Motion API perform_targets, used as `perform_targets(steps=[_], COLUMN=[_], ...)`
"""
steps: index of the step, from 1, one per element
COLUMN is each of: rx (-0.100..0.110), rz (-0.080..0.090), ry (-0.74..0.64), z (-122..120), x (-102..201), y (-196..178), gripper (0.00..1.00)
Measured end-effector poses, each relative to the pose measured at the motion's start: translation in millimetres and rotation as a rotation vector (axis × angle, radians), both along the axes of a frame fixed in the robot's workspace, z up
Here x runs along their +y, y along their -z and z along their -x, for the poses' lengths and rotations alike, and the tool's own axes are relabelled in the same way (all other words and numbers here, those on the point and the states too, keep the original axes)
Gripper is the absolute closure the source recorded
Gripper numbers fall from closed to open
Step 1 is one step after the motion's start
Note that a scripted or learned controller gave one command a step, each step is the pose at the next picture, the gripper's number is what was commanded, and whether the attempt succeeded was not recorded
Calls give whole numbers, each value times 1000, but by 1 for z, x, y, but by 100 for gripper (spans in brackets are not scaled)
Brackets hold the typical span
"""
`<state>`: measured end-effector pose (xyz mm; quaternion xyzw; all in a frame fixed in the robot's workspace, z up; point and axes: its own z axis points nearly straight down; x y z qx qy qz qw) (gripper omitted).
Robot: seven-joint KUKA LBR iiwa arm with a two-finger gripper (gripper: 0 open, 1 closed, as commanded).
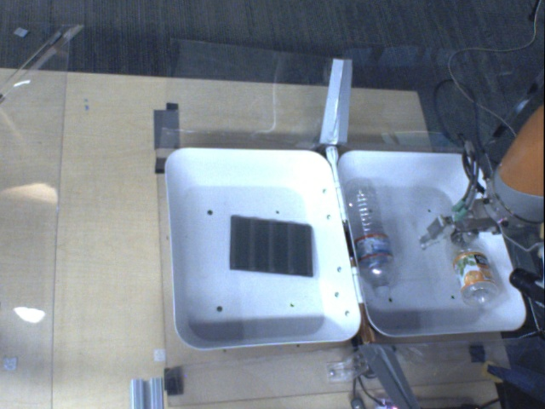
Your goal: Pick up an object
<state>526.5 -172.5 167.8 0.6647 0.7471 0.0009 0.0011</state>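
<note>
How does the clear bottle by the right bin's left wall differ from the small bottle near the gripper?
The clear bottle is longer and has a blue label band; the small bottle is shorter, with an orange and green label. The clear bottle lies along the left wall of the right bin, apart from the gripper; the small bottle lies at the right side, just below the gripper. Both lie on their sides in that bin.

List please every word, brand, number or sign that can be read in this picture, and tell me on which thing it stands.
No text can be read here.
Clear bottle in the right bin: it has a blue band label, too blurred to read.
Small bottle near the gripper: orange and green label, print too small to read.
Dark ribbed pad in the left bin: no marking on it.
</note>
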Motion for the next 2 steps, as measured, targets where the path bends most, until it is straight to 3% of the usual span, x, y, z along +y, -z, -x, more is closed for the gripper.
perform_targets(steps=[1,2], rx=[-4,-13], rz=[2,-2], ry=[-145,-249], z=[-7,-20], x=[-31,-26], y=[11,64], gripper=[0,0])
